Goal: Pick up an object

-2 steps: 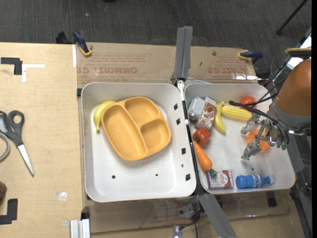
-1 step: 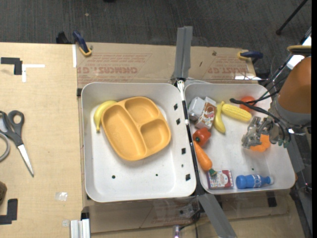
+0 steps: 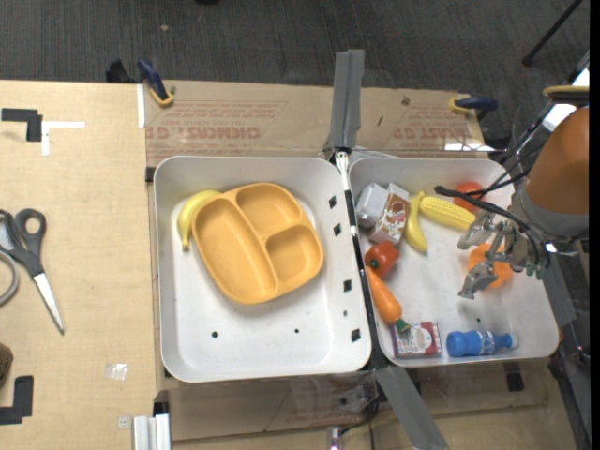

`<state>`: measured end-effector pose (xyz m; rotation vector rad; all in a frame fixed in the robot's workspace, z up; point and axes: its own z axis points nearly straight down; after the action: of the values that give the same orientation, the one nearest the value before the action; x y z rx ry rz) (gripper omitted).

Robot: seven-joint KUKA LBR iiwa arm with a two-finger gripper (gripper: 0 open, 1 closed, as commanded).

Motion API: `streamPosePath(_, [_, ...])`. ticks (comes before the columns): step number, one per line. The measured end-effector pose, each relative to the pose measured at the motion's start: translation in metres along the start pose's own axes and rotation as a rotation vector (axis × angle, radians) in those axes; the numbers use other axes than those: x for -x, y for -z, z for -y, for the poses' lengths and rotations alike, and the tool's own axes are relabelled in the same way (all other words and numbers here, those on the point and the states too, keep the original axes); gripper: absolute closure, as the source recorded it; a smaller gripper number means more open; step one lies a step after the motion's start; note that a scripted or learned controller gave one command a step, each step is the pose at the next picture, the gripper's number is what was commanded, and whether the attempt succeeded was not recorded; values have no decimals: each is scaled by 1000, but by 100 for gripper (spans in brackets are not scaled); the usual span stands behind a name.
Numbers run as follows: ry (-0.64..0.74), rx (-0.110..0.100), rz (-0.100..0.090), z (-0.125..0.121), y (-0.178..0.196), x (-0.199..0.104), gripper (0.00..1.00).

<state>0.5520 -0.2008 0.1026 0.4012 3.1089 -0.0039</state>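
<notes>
White plastic bins sit side by side. From the right, the gripper point(image 3: 480, 262) hangs over the right bin point(image 3: 441, 298), fingers spread with nothing between them, above an orange object point(image 3: 497, 268). Corn point(image 3: 447, 213) lies just beyond; a blue bottle point(image 3: 480, 342) lies nearer. An orange divided plate point(image 3: 255, 242) fills the left bin point(image 3: 253, 345).

the arm point(image 3: 562, 172) has a rounded orange band over a grey wrist, with black cables looping beside it. its gripper point(image 3: 483, 256) is bare metal with thin silver fingers.
</notes>
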Motion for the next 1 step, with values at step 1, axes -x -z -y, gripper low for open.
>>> streamPosePath(1, [-79,2,-5,-9,-10,0,0])
